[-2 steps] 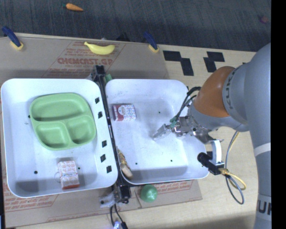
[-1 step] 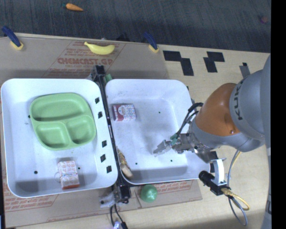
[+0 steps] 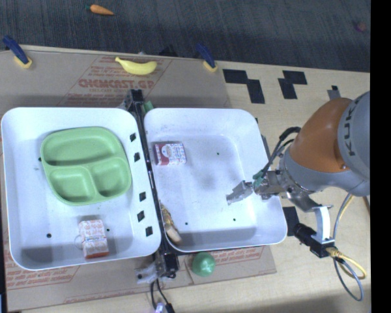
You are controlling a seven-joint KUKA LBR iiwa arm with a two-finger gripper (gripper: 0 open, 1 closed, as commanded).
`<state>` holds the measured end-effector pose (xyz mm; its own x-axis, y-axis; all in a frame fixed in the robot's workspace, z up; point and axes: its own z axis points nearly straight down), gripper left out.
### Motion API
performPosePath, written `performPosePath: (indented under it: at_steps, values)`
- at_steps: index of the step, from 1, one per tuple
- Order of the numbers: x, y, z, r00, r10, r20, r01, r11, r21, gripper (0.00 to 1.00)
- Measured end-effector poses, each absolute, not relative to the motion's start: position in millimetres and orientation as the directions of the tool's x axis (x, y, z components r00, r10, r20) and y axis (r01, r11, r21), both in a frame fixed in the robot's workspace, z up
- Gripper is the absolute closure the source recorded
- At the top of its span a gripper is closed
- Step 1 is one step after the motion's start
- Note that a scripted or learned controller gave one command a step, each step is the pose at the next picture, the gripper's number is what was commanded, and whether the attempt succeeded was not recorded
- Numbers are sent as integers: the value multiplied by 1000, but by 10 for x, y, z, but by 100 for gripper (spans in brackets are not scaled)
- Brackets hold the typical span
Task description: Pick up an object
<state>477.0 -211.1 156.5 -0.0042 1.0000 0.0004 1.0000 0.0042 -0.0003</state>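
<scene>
My gripper point(image 3: 238, 193) hangs over the right bin point(image 3: 247, 119), and I cannot tell its state from here. The little red carton point(image 3: 169, 153) lies flat near that bin's left wall, its long side running left to right. It looks light and stiff, maybe slippery. I would pinch its short sides.

light: even, overhead | shadows: soft; faint | glare: none | focus: slightly soft

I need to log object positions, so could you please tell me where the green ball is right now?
The green ball sits on the cardboard outside the bins, just below the right bin's near-left corner.
</scene>
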Motion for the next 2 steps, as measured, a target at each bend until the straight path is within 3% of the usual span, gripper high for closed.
performPosePath:
  at_steps: [1,2]
  values:
    - [5423,-1839,914,-8,1000,0,1000,8,-2,0]
    - [6482,-1817,922,-5,1000,1,1000,5,-1,0]
